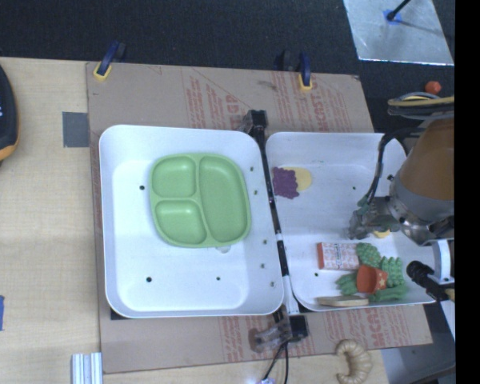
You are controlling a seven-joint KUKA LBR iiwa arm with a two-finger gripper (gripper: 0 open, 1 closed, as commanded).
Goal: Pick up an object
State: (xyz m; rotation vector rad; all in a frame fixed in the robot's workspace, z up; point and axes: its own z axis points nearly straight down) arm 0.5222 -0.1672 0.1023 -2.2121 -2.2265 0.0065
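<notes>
So the stuff to grab is all in the right white bin (336,146): a purple lumpy toy (285,182) sits near its top left corner, touching a pale yellow flat piece (302,178) just to its right. Down by the bin's bottom edge there's a pile: a red-and-white printed packet (337,255), a green bumpy plastic toy (382,266) with a small red piece (370,278) on top, and a tan wooden stick (342,301) right along the bottom rim. The gripper (371,221) hangs over the bin's right side, just above that pile, not holding anything I can see. The left white bin (128,286) carries a light green three-compartment plastic plate (200,199), nearer its top edge.
</notes>
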